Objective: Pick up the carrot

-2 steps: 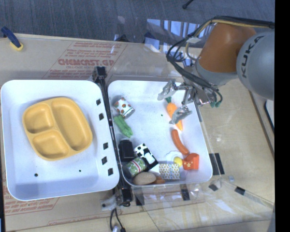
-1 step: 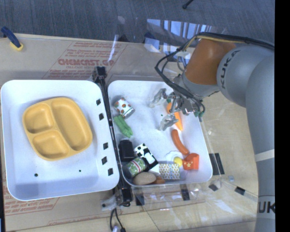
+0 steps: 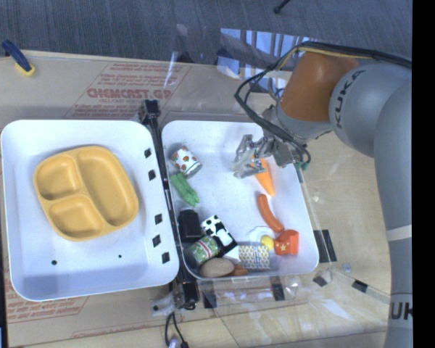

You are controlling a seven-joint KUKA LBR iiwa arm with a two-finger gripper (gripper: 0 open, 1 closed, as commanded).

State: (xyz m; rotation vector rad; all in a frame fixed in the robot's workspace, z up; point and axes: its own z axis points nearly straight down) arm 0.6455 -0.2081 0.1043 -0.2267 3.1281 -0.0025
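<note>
Camera view: right bin (image 3: 203, 133)
Gripper (image 3: 251, 156): fingers' state unclear, beside carrot (image 3: 266, 180)
Nearby: sausage (image 3: 270, 214) below carrot; green pod (image 3: 184, 189) well left

The two bins (image 3: 29, 281) are white. The left one holds a yellow tray (image 3: 85, 191). In the right bin, the carrot (image 3: 266, 180) is orange and the hot dog (image 3: 270, 213) below it is darker orange-red. A green pickle (image 3: 185, 189) lies near the left wall. A small can (image 3: 184, 160) has red, white and green on it. A toy (image 3: 219, 231) has black and white cow spots. A red block (image 3: 287, 243) has a yellow star. The arm (image 3: 370, 107) is grey with an orange band (image 3: 308, 85).
</note>
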